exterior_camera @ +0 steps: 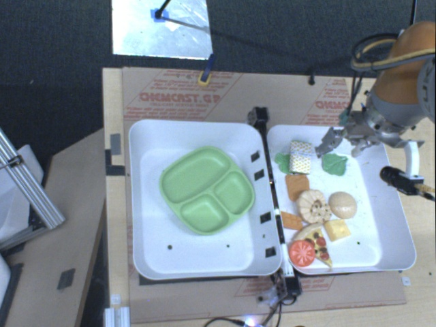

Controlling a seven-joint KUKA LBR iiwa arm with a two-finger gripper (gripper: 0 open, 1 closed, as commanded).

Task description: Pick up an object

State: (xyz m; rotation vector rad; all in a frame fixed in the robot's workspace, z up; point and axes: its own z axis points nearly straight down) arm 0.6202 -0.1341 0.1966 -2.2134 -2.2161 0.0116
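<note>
The right bin (388,216) holds several toy foods. A green leaf (334,163) lies near its back, with a silver patterned block (300,157) and a second green piece (282,162) to its left. Further forward lie an orange cracker (297,184), a round tan garlic-like piece (313,206), a pale bread roll (343,204), a yellow cheese cube (337,230), a pizza slice (317,238) and a red tomato (302,253). My gripper (344,145) hangs just above and behind the green leaf. Its fingers are spread open with nothing between them.
The left bin (146,244) carries a green divided plate (206,189). A black hinge strip (269,182) runs between the two bins. A black handle-like part (402,179) sticks out over the right bin's right side. A shiny sheet (162,19) lies beyond the bench.
</note>
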